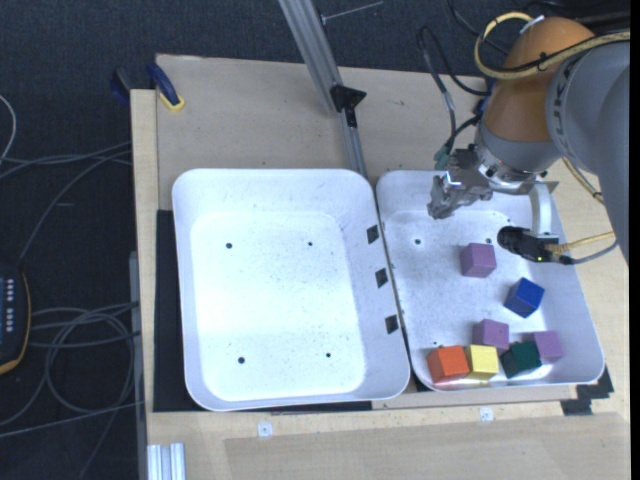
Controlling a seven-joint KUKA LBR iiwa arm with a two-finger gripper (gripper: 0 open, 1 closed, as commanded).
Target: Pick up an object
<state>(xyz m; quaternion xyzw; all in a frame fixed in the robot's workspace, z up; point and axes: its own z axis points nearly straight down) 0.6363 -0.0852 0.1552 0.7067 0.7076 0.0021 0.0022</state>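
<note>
My gripper (443, 204) hangs over the far left part of the right bin (420, 298), with nothing seen between its fingers. A purple cube (479, 259) lies a little to its lower right. A blue cube (524, 296) sits further toward the bin's right side. Along the near edge lie an orange cube (449, 363), a yellow cube (484, 360), a dark green cube (520, 359) and two more purple cubes (491, 333) (547, 345).
The left bin (270, 288) stands beside the right one. A grey metal pole (318, 53) slants down to the gap between the bins at the back. Cables trail near the arm's wrist (520, 118).
</note>
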